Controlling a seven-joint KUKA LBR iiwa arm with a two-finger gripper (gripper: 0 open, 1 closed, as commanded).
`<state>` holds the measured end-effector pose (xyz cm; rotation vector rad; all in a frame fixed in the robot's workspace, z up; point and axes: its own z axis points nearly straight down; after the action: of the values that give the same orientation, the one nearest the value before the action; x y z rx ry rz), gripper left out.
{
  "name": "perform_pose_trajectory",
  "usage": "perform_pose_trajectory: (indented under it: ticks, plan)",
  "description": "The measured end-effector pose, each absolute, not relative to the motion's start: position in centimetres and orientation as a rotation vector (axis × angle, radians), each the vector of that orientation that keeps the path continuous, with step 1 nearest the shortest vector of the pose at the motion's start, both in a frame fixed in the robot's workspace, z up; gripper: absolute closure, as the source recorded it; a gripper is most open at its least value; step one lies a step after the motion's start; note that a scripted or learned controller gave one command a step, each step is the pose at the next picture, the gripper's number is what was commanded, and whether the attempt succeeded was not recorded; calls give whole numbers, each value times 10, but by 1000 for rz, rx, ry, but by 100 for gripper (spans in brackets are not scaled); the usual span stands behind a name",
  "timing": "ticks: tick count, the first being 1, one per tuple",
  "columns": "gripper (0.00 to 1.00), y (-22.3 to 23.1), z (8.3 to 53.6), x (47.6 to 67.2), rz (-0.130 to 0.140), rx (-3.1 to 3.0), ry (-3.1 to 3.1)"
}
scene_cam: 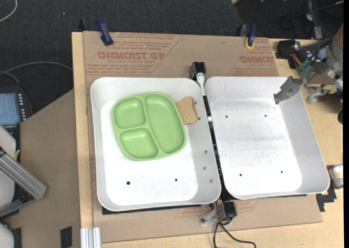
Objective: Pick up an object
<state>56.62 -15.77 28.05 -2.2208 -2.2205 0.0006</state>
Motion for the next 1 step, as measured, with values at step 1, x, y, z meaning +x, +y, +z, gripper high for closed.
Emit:
perform_pose_trajectory:
  ticks: [1]
  plan:
    - [0, -141, 484, 599, -19, -2232, -2240]
